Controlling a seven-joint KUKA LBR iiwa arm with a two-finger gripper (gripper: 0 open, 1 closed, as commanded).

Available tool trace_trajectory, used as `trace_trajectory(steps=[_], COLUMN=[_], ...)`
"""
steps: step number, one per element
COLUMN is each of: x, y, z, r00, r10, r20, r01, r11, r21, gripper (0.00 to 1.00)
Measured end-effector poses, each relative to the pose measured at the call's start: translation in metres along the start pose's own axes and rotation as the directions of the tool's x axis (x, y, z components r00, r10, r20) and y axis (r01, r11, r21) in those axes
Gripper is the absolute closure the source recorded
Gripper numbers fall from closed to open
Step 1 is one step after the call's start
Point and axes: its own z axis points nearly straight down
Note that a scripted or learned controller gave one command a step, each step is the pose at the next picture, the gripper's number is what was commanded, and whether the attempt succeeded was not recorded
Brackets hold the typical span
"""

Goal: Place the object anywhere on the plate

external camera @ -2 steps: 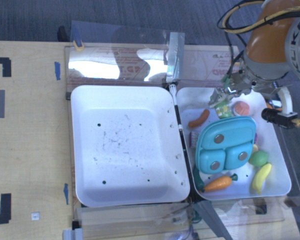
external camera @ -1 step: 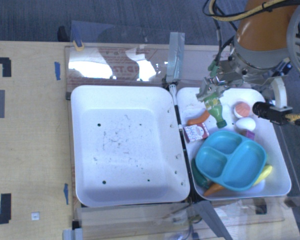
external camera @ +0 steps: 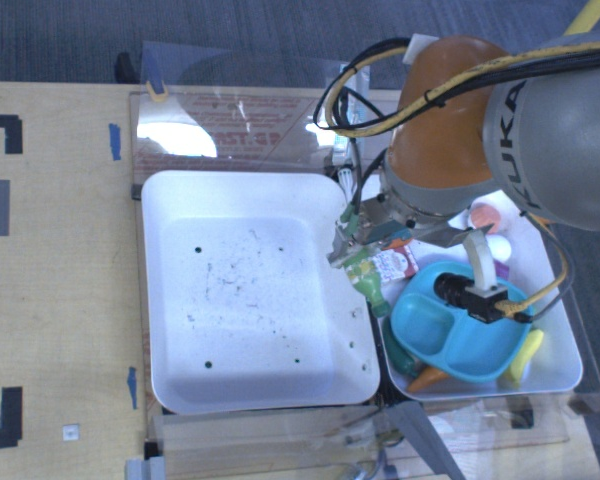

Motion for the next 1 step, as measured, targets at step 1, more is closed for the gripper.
trace_trajectory(steps=[1], x=[0.0277], y=[0.0826], z=[0.0578], r00=[0.994], r10=[-0.109], r20=[0.003], r01=[0.109], r11=[0.994], r21=[-0.004], gripper=[1.00])
